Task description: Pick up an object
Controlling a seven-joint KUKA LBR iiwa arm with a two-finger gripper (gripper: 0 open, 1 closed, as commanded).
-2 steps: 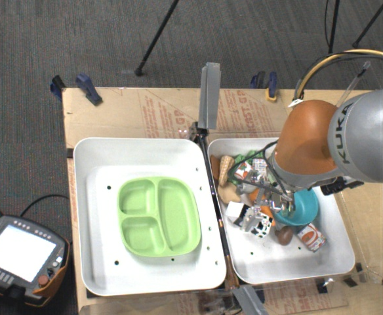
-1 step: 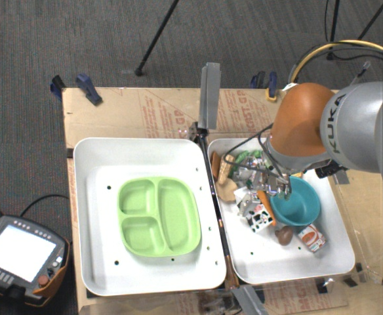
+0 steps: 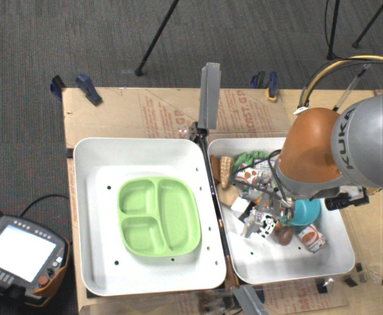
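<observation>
My gripper point(image 3: 262, 216) hangs low in the right bin point(image 3: 290, 264), under the orange wrist band, among a cluster of small objects. Around it lie a black-and-white cow-patterned toy point(image 3: 266, 227), a white block point(image 3: 240, 206), a brown ice-cream cone point(image 3: 226, 170), a green leafy toy point(image 3: 250, 157), a red-and-white packet point(image 3: 249, 173), a teal cup point(image 3: 305, 211), a brown round piece point(image 3: 284, 235) and a red-and-white can point(image 3: 313, 239). The arm hides the fingers, and nothing can be seen held between them.
The left bin point(image 3: 93, 176) holds a green three-section plate point(image 3: 159, 216). A grey post point(image 3: 210, 100) stands behind the divider between the bins. A teach pendant point(image 3: 21, 258) lies on the floor at the lower left. Clamps sit along the bench's back edge.
</observation>
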